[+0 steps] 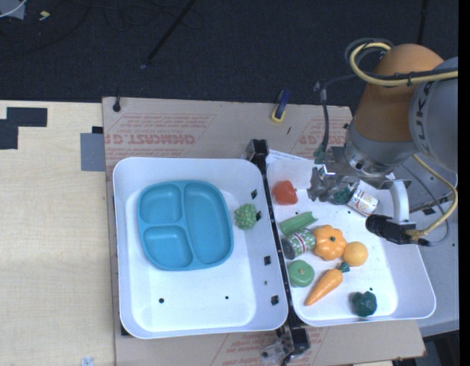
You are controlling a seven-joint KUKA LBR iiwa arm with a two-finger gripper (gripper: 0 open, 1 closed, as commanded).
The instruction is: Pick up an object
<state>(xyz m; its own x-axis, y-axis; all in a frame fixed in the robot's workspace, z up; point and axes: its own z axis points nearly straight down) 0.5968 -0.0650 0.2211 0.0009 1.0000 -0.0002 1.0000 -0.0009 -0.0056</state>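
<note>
We're looking down on two shallow white bins side by side on a brown cardboard sheet (pixel 220 132) that covers the pale wooden counter (pixel 44 227). The left white bin (pixel 189 311) carries one sky-blue three-compartment plastic tray (pixel 184 224), and one small green broccoli floret (pixel 246 216) sits just beside the tray's right edge.

Over in the right white bin (pixel 407 288) we count the toy food: one red chunky piece (pixel 284 193) near the top left; one leafy green vegetable piece (pixel 297 223) below it; one small green-labelled can (pixel 297 243) lying on its side; one round green disc (pixel 300 272); one orange bell pepper (pixel 329 242); one round yellow-orange fruit (pixel 355 254) touching the pepper's right side; one dark teal lump (pixel 364 303) near the bottom right.

Then one orange plastic carrot (pixel 324 286), long axis on a diagonal, pointed tip aimed down-left toward the bin's front, its stalk end up-right just under the round fruit.

The grey arm with its orange band (pixel 399 90) comes in from the right, and its gripper (pixel 326 185) hangs low over the upper part of the right bin, just right of the red piece. We can't tell whether the jaws are parted or closed from here. A small white-labelled cylinder (pixel 363 202) shows just beside the gripper.

Behind the counter, dark carpeted floor (pixel 204 36) with loose cables.
</note>
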